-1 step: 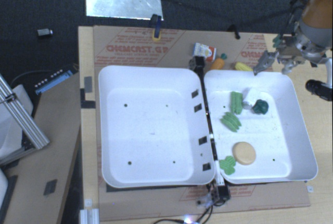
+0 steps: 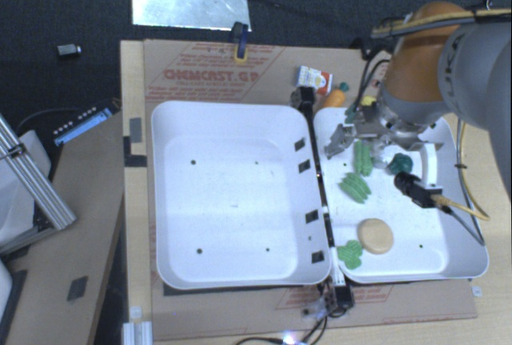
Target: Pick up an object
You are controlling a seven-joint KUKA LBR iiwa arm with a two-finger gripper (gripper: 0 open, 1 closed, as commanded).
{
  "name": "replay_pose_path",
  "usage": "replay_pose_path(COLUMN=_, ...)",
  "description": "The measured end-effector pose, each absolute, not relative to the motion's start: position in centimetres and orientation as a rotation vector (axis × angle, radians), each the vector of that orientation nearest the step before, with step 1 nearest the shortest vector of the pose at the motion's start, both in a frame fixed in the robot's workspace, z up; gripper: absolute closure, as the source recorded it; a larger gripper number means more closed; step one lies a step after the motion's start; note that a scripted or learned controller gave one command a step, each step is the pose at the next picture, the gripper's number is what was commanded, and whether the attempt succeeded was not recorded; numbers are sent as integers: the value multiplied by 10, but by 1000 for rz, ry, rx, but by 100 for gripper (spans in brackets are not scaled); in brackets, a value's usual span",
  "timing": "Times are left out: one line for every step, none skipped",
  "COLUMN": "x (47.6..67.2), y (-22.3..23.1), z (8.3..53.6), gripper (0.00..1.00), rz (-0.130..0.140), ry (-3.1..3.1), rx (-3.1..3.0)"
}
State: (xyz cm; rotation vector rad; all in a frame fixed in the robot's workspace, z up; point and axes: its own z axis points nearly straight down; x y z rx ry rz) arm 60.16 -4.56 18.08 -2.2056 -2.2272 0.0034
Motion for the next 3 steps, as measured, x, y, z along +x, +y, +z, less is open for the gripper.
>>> replay_pose_path(x=605, y=-51, z=195, gripper=100, rz=-4, ry=-2228, rx=-2218)
replay_pose_path(x=558, y=58, z=183, gripper=100, rz=0, ry=-2232, rx=-2202)
replay_pose_path(x=560, y=149, z=287, gripper=100, rz=-21, ry=-2240, rx=-2207)
